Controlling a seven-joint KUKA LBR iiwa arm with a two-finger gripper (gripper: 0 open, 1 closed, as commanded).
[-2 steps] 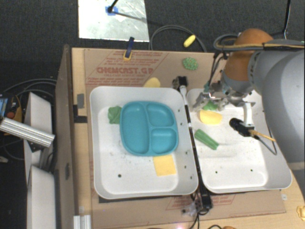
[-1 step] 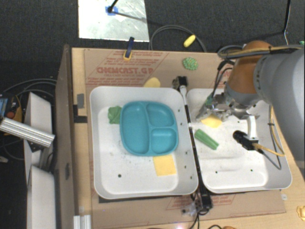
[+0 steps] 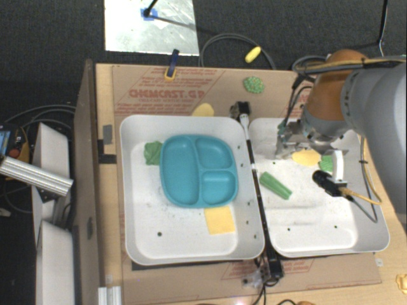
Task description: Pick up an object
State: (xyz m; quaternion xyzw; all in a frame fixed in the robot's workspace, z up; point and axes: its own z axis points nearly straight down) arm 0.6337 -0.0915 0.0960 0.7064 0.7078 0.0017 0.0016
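Arm: the grey arm comes in from the right, its orange band sitting over the right bin's far edge.
Claw: the claw is down in the far part of the right bin, near that bin's left wall; from up here you cannot tell whether it is parted or closed, and nothing can be made out in its grip.
Yellow piece: a flat yellow piece lies on the bin floor just beside the claw, toward the right.
Green stick: a long green block lies slantwise near the right bin's left wall, a bit nearer the front edge than the claw and apart from it.
Small green bit: a little green item sits just right of the yellow piece, partly behind a white part of the tool.
Left bin: the left bin carries a blue divided plate in its middle, a green leafy thing touching the plate's left rim, and a yellow square just at the plate's front edge.
Tabletop: on the brown tabletop behind the bins sit a green round object and a yellow rounded piece at the left bin's far rim.
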